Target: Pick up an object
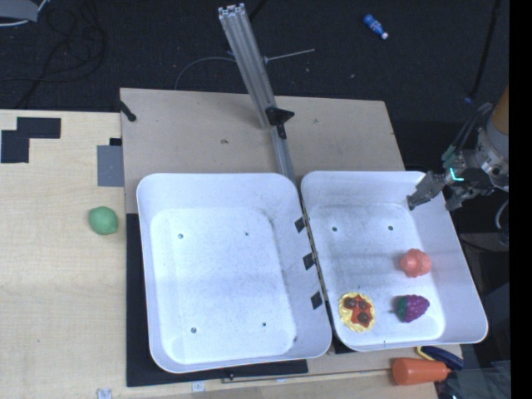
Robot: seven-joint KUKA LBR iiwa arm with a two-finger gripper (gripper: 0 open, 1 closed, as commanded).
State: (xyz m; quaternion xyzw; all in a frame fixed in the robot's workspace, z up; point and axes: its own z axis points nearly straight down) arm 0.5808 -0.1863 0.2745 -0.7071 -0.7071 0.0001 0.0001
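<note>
The right bin holds three toys near its front. A salmon-pink ball lies toward the right wall. A purple bunch of grapes sits in front of it. A yellow round toy with red spots rests left of the grapes. My gripper hovers over the bin's far right rim, behind the pink ball and well apart from it. Its two dark fingers are spread open with nothing between them.
The left bin adjoins the right one. A green ball lies on the bench left of the bins. An orange toy sits outside the right bin's front edge. A metal bar slants in behind the bins.
</note>
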